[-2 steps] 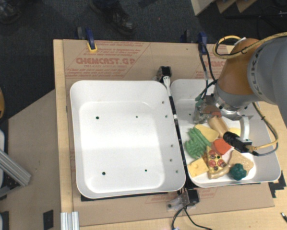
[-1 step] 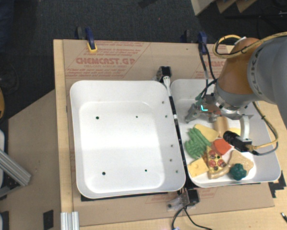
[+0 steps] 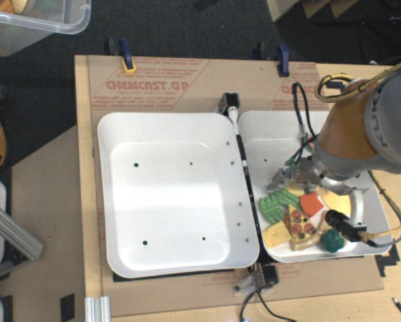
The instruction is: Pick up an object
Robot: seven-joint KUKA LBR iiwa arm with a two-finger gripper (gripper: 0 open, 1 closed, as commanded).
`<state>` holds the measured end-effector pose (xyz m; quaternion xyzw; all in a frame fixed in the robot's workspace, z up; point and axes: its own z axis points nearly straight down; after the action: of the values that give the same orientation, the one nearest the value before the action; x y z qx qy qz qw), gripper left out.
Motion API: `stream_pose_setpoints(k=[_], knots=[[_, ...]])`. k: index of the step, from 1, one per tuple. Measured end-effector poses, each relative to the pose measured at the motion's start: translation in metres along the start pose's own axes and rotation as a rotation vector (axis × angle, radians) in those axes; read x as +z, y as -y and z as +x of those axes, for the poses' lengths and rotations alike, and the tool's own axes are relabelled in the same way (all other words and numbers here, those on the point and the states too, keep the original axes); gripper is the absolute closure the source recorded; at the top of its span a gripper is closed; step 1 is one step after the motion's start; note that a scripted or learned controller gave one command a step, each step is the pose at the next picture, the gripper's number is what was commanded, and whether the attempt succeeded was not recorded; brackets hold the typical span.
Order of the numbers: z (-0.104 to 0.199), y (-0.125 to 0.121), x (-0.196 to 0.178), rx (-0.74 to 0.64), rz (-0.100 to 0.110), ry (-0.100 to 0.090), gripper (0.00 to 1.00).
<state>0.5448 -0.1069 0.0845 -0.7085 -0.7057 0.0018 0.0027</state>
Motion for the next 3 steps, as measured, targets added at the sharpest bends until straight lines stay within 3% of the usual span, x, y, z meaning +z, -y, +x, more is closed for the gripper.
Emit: stream_pose_setpoints(k=[1,2,3], knots=[[0.011,0.063,0.001,-0.002,-0.001,0.0,0.0],[0.012,0.06,-0.01,-0.003,-0.009,0.001,1.0],[0.07,-0.04,-0.131,-0.014,-0.027,0.0,1.0]])
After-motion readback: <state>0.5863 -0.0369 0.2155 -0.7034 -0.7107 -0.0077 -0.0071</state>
